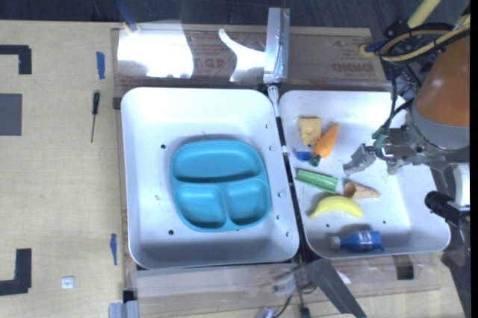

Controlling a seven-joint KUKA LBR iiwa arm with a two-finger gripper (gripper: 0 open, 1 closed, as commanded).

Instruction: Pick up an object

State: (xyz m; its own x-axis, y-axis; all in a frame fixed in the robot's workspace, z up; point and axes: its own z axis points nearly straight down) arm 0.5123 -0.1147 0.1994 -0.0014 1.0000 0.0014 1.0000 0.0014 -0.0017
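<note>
In the right bin point(418, 231), gripper point(361, 160) low over the floor, fingers spread and holding nothing. Nearest item: cone point(361, 191), just below and beside the fingertips, long axis roughly left-right (tip toward the right). Further off: banana point(336, 207), green stick point(316, 178), carrot point(326, 140), cheese point(309, 129), bottle point(358, 240). Smooth white floor; fair room around the cone, banana close on its left. Left bin point(142, 160) with blue tray point(219, 184).
</note>
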